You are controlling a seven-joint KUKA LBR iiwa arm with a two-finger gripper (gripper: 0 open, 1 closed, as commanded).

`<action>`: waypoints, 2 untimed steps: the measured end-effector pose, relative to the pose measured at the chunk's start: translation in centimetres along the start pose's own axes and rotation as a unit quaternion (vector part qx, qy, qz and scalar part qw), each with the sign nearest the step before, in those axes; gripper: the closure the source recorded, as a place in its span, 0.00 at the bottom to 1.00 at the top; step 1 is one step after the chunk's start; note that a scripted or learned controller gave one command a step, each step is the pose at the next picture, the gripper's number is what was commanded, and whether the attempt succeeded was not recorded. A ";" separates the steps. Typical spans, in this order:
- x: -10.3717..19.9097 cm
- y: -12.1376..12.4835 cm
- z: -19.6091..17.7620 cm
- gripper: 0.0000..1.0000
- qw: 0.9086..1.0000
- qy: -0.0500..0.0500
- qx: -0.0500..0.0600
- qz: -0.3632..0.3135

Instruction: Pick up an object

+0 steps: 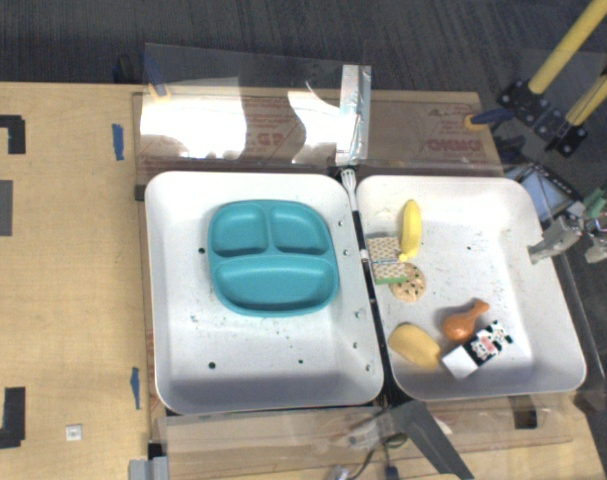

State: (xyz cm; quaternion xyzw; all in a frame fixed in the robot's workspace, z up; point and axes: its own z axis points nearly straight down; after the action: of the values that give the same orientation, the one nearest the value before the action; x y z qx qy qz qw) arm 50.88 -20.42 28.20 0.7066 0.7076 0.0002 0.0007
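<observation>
The right bin (503, 200) holds several small toys. A yellow banana (411, 226) lies near its left wall, with a patterned green-and-tan piece (385, 258) and a speckled cookie (410, 285) just below it. Toward the front lie a yellow-brown lump (415, 344), an orange drumstick (466, 319) and a white carton with black spots (479, 349). My gripper (555, 240) hangs at the bin's right rim, well apart from every toy. Nothing shows in it.
The left bin (173, 298) carries a teal divided plate (273, 256). A clear plastic sheet (253, 118) stands behind the bins. Yellow-handled clamps (553, 78) are at the upper right, off the bench.
</observation>
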 end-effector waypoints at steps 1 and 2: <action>-0.3 -2.7 15.1 0.00 1.000 0.001 0.001 -0.004; 3.4 -2.8 19.5 0.00 0.989 -0.001 -0.002 -0.145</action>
State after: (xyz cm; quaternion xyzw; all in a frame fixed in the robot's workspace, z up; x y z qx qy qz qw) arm 48.07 -17.03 8.72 0.5965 0.8026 0.0008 0.0024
